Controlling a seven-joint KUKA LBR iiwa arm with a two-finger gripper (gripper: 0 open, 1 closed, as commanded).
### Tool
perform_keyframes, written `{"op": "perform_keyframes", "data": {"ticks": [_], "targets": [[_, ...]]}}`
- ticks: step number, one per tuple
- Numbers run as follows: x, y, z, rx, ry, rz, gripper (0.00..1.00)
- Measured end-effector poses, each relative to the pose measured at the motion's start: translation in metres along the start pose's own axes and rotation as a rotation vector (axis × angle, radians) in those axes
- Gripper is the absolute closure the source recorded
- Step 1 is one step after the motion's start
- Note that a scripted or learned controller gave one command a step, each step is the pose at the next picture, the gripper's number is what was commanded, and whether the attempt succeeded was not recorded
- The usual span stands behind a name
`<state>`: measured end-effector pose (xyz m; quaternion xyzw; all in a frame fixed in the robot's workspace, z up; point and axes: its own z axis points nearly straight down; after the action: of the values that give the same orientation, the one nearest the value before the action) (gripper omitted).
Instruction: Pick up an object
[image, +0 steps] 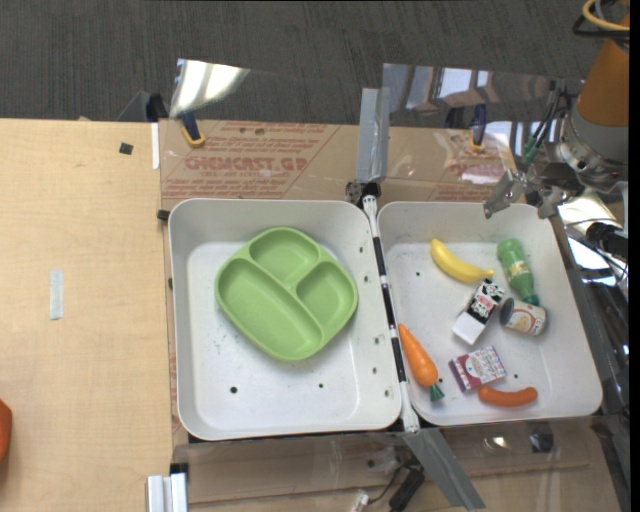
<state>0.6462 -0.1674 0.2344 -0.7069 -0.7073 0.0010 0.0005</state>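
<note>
While looking at the far rim of the right bin (420, 300), saw the gripper (518, 200) above it, fingers spread, grasping nothing. Found banana (455, 262), bottle (517, 268), carton (478, 310), can (523, 318) and carrot (418, 358) lying in that bin.

Right bin (570, 300) holds loose items:
- Yellow banana (457, 261), curved, lying flat in upper middle of bin.
- Green bottle (517, 268), on its side near right wall, just right of banana.
- Black-and-white cow-print carton (479, 311), tipped over, mid-bin.
- Small can (524, 318), lying just right of carton, below bottle.
- Orange carrot (420, 362), green tip toward viewer, beside left wall.
- Pink snack packet (477, 368), flat, right of carrot.
- Orange-red sausage (508, 396), lying along near edge, just below packet.
</note>
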Motion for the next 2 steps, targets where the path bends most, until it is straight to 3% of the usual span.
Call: {"op": "perform_keyframes", "data": {"ticks": [1,2], "targets": [[0.0143,-0.0703,0.1435,0.0,0.001,0.113,0.0],[0.0126,-0.0702,0.1343,-0.001,0.0,0.118,1.0]]}}
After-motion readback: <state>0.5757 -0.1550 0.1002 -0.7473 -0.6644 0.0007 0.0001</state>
